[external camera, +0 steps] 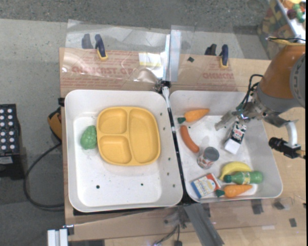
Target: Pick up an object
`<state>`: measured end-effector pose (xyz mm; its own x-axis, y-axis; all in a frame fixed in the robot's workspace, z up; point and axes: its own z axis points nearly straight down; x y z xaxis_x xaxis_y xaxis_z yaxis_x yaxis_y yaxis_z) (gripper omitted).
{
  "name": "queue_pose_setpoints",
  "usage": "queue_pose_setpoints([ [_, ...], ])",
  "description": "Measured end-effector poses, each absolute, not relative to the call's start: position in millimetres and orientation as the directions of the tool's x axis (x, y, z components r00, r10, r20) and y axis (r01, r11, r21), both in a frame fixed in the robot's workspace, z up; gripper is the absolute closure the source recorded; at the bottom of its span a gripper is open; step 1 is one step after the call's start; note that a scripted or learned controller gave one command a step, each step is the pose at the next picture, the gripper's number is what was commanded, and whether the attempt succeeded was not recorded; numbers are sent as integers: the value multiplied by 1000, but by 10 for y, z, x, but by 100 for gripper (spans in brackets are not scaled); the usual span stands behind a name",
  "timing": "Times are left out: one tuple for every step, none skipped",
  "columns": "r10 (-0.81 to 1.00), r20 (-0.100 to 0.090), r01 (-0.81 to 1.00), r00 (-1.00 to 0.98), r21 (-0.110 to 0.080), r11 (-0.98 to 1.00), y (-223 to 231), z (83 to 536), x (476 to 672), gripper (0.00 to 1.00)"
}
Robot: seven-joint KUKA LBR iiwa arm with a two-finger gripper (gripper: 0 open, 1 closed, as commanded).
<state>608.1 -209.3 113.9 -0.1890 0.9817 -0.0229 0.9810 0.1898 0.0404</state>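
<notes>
Nearest to us, along the front edge of the right bin (275,186), we see a carrot (236,190) lying beside a small red and white carton (205,185), with a green bottle (245,178) and a banana (234,167) just behind them. A little further in stands a small tin can (208,157), and beside it a sausage (189,139) lies at a slant. In the left bin (82,188) sits a yellow divided tray (128,136), with a green leafy vegetable (89,137) touching its left edge. Further back in the right bin, a second carrot (195,115) lies near the dividing wall. The claw (239,121) hangs over the right bin's far part, and a small white box (235,138) sits just under it; we cannot tell whether the claw is spread or pinching the box. Beyond the bins, two blue clamps (99,46) hold plastic sheeting at the far edge of the worktop (205,73).
</notes>
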Motion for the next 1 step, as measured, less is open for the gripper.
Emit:
queue_pose_setpoints([
  [1000, -14, 999, -27, 47, 28, -2197, 1139, 5788, 0],
])
